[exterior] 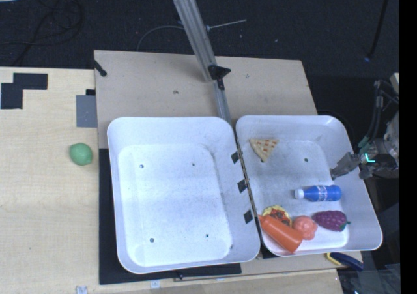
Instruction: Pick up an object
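The right bin holds several toy items: a pizza slice near its back left, a blue bottle lying on its side at mid right, purple grapes, a red tomato, an orange carrot and a small burger-like piece along the front. My gripper sits at the bin's right rim, just above and right of the blue bottle, with nothing seen between its fingers. The rest of the arm is at the view's right edge.
The left bin stands beside the right one. A green ball lies on the wooden bench to the left. A metal rail slants up behind the bins. Black clips join the bins.
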You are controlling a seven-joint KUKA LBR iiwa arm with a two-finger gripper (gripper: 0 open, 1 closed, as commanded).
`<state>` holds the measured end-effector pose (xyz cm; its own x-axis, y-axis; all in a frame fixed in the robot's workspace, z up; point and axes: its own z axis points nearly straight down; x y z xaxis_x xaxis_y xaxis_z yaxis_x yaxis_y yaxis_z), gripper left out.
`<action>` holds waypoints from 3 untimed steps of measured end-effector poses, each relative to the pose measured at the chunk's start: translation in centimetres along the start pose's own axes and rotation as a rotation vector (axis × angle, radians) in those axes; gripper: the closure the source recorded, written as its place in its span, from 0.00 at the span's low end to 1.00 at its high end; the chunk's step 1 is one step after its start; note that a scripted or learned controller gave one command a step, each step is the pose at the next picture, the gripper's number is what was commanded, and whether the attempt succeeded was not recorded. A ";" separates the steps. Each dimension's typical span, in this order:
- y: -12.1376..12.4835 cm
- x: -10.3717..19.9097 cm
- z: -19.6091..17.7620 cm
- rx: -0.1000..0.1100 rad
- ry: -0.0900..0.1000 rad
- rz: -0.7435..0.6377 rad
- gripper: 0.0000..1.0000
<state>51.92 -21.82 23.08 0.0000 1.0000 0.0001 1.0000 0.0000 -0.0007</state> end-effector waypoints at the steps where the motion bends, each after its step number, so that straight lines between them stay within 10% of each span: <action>1: 0.0 0.0 0.0 0.000 0.000 0.000 0.00; 3: 0.2 0.8 8.6 0.003 0.001 -0.001 0.00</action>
<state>52.11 -21.03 14.46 -0.0007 1.0000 0.0011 1.0000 0.0007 -0.0037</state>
